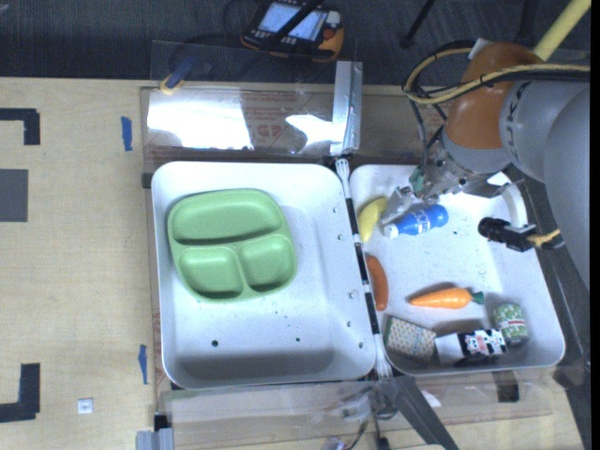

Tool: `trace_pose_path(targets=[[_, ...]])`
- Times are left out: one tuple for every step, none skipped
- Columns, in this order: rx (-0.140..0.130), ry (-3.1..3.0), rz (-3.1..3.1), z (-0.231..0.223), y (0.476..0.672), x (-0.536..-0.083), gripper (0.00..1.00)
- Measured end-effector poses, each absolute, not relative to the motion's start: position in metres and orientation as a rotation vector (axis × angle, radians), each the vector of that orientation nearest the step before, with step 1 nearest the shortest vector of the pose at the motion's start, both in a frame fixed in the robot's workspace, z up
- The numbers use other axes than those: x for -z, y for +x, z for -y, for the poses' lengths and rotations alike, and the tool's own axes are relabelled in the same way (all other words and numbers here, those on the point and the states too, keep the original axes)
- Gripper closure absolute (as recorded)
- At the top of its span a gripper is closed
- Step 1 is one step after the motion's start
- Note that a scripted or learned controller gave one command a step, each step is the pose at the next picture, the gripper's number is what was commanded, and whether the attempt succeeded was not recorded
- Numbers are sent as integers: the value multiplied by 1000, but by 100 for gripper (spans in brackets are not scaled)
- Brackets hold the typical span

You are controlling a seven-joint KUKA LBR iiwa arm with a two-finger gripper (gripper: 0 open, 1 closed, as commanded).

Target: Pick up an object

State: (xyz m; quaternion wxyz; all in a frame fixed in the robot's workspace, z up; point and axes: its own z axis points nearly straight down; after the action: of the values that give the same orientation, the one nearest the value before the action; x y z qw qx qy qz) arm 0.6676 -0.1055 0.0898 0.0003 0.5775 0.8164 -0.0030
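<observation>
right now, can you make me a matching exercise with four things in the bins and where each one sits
Things:
1. green divided tray
2. toy carrot
3. blue object
4. yellow object

Places:
A. right bin, far left corner, against the divider
B. left bin, on its own
C. right bin, far half, just under the gripper
D. right bin, middle, lying across with its green top to the right

Pairs: 1-B, 2-D, 3-C, 4-A
</observation>
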Motion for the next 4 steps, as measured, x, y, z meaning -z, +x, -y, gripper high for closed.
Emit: trace_pose_path(targets=[[5,1817,-2566,104,668,-94,100],[6,1818,-2567,104,668,-94,0],[-6,1562,-2722,103,630,-86,0],[-11,1565,-2715,104,632,-96,100]])
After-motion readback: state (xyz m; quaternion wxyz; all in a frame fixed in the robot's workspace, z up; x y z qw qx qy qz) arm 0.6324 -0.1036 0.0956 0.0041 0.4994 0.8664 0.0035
